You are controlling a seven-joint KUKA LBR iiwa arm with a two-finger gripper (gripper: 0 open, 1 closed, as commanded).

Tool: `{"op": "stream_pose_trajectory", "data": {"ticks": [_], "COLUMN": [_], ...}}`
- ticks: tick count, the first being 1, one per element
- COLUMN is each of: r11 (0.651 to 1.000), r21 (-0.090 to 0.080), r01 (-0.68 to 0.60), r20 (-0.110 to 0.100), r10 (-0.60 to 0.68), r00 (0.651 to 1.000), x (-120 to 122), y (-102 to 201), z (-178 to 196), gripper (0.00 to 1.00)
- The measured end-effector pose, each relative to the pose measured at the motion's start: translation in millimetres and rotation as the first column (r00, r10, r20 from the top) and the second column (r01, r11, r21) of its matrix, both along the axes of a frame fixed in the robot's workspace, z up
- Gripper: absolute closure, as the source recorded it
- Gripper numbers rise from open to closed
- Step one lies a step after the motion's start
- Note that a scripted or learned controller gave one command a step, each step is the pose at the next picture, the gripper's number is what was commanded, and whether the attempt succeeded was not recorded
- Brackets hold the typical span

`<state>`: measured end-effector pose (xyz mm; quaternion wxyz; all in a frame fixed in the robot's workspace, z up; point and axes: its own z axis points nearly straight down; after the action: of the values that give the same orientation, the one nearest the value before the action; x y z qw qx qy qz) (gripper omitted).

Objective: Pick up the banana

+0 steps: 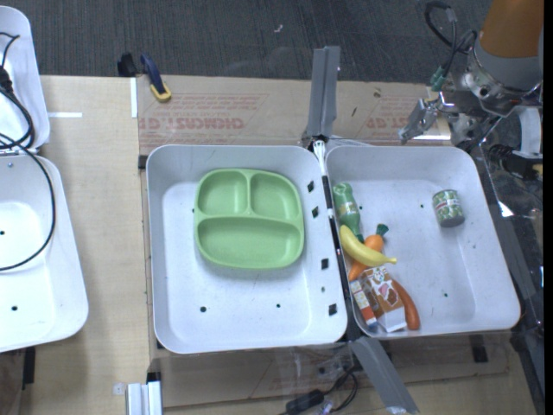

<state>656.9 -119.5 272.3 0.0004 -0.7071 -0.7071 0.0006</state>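
Cardboard-covered bench (225, 111), dark carpet (216, 15) beyond

The arm (513, 15) is cut off by the top and right edges, so only its orange band and wrist show. The gripper (421, 119) is too small to read. A hot dog (406, 305) lies partly hidden under a small carton (378, 296), near the right bin's (484, 318) front-left corner

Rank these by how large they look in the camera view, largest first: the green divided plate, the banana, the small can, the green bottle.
1. green divided plate
2. banana
3. green bottle, close to the banana in length, so that pair is unsure
4. small can
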Motion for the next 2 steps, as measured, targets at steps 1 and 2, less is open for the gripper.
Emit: {"op": "stream_pose_trajectory", "data": {"ticks": [1,2], "r11": [0.998,0.973], "r21": [0.000,0.000], "r01": [0.058,0.229], "r20": [-0.002,-0.002], "r10": [-0.058,-0.229], "r00": [0.998,0.973], "x": [-31,-139], "y": [21,-1], "z": [-144,-117], "gripper": [0.00,0.00]}}
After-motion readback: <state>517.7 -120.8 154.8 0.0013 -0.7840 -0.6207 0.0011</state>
